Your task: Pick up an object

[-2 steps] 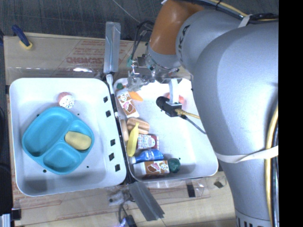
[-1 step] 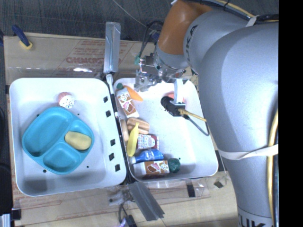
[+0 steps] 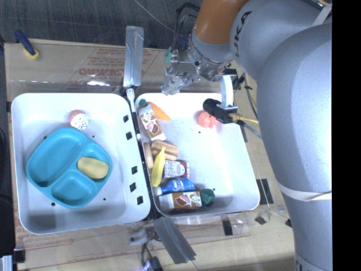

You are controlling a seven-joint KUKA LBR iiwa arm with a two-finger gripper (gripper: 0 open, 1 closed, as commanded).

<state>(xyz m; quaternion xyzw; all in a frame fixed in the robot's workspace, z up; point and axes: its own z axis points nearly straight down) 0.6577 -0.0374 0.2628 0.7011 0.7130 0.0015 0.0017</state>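
Two white bins side by side on bench, gripper (image 3: 172,85) above right bin (image 3: 240,168) far edge, finger state cannot tell, nothing visibly held; carrot (image 3: 160,112), banana (image 3: 158,167), cartons along right bin's left wall, pink toy (image 3: 204,118) near far-right corner; blue plate (image 3: 51,168) with potato (image 3: 92,167) in left bin (image 3: 22,123).

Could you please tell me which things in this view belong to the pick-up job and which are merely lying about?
Belonging to the job:
gripper, above the right bin's far rim
right bin
carrot
banana
pink toy
green ball

Just lying about:
left bin
blue divided plate
yellow potato-like item on that plate
blue clip on the bench
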